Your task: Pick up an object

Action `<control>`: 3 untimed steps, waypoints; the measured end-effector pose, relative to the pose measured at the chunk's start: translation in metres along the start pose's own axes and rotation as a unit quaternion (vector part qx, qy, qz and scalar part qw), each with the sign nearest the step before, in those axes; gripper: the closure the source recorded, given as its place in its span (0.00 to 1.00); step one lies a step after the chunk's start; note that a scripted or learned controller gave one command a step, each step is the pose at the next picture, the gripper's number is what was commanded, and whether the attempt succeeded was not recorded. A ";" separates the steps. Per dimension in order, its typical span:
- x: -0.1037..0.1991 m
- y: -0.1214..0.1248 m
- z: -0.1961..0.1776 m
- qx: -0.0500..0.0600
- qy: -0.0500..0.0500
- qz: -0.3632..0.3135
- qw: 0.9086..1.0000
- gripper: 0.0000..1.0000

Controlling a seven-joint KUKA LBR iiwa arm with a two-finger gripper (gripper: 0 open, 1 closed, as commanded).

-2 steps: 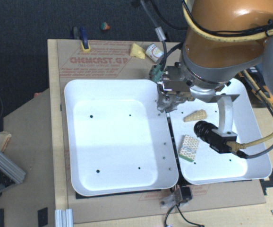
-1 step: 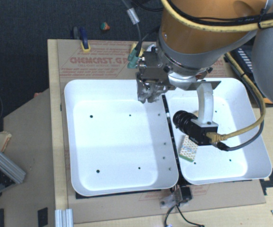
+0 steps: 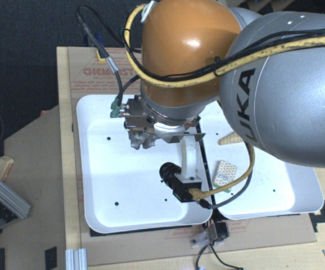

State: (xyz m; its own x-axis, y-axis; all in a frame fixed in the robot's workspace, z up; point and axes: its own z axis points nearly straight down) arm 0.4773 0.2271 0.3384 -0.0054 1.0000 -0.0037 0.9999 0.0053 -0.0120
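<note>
I cannot tell my pincer (image 3: 143, 135) state; it hangs over the left shallow white plastic bin (image 3: 103, 207), near its far edge. The small checkered packet (image 3: 225, 172) lies in the right bin (image 3: 275, 204) by the divider, so I should travel right and descend squarely.

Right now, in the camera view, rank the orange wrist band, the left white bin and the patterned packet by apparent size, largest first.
1. Left white bin, partly hidden by the arm.
2. Orange wrist band; it sits nearer the camera, so it looks bigger than it is, and its rank against the bin is unsure.
3. Patterned packet, clearly smallest.
</note>
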 end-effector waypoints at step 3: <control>-0.002 0.001 -0.060 -0.007 0.002 0.003 1.000 1.00</control>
State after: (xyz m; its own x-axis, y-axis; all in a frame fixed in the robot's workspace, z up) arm 0.4795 0.2249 0.3980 0.0002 1.0000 0.0013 1.0000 -0.0002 0.0023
